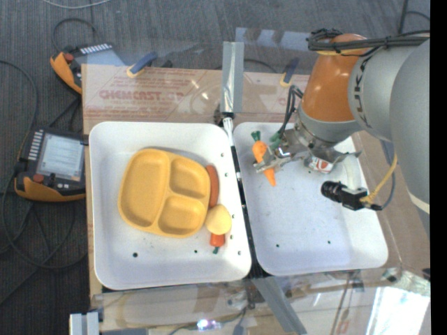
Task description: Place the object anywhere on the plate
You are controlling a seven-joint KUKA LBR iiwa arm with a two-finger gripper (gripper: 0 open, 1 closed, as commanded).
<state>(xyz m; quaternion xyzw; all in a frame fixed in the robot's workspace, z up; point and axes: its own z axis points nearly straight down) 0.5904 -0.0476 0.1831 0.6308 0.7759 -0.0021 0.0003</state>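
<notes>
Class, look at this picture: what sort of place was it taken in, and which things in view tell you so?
Most likely a robotics lab test bench. An industrial arm's gripper works over two white bins; toy food and a yellow plate serve as practice props; a teach pendant and loose cables lie on the carpet.

Faint red "CHEMCAST" lettering on the brown board (150, 96) behind the bins

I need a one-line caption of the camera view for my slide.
KUKA arm's gripper reaches over toy carrots in the right bin; yellow divided plate waits in the left bin.
</notes>
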